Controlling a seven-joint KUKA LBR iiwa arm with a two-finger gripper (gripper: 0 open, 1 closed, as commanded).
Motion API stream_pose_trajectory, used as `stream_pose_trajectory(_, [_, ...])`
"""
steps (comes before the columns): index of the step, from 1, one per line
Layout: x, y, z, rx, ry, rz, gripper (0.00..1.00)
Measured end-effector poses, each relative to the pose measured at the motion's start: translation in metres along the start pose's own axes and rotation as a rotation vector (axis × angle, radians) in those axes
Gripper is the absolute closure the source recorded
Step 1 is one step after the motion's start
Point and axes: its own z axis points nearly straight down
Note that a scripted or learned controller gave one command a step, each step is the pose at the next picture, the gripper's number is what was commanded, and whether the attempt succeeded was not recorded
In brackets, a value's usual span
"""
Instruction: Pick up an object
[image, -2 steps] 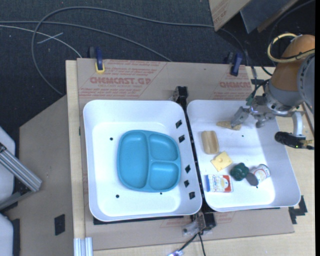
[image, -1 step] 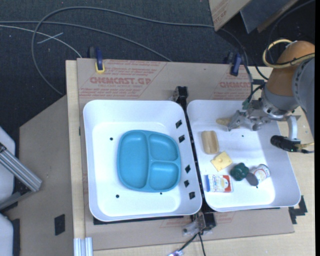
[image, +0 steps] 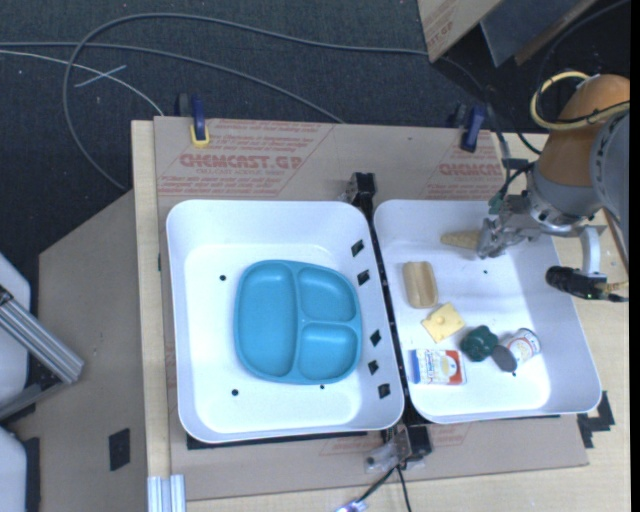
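My gripper (image: 489, 241) hangs low over the far part of the right bin (image: 560, 390), reaching in from the right. A flat tan piece (image: 460, 240) lies just to its left, touching or nearly touching the gripper tip. Nothing shows as held. Nearer in the same bin lie a tan bread-like block (image: 419, 283), a yellow wedge (image: 442, 322), a dark green object (image: 479, 343), a round white and red item (image: 522, 346) and a small red, white and blue packet (image: 437, 367).
The left bin (image: 200, 400) holds a blue divided plate (image: 297, 320) at its middle. A black clip rail (image: 372, 300) runs between the two bins. Bare white floor lies at the right bin's middle and far right.
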Motion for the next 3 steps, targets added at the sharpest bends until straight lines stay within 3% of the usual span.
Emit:
stream_pose_trajectory(1, [0.004,0.003,-0.065,-0.01,-0.002,0.002,1.0])
stream_pose_trajectory(3, [0.0,0.012,-0.146,-0.008,-0.001,0.002,1.0])
